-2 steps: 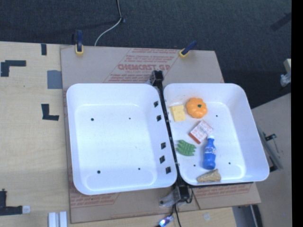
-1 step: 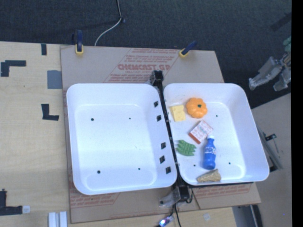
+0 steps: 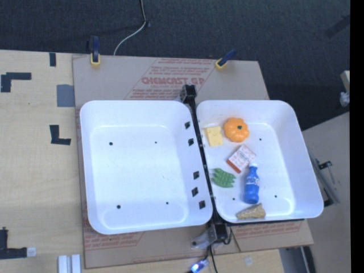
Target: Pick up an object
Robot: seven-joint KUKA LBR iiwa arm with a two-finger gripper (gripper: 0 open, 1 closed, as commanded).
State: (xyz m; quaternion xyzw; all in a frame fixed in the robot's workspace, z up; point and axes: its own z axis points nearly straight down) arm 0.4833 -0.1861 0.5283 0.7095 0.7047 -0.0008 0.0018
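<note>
The right bin [image 3: 284,115] holds several small objects. An orange pumpkin [image 3: 236,129] sits near its back, with a pale yellow cheese-like block [image 3: 214,136] just left of it. A small red and white box [image 3: 241,158] lies in the middle. Below it, a blue bottle [image 3: 251,184] lies on its side. A green leafy piece [image 3: 223,178] rests near the bin's left wall. A tan wedge like a bread slice [image 3: 251,212] lies against the front wall.
The left bin [image 3: 91,118] stands beside the right one, joined along a black clipped seam [image 3: 196,152]. Both rest on a cardboard sheet [image 3: 165,75] held by two clamps at the back. Dark carpet lies beyond the bench.
</note>
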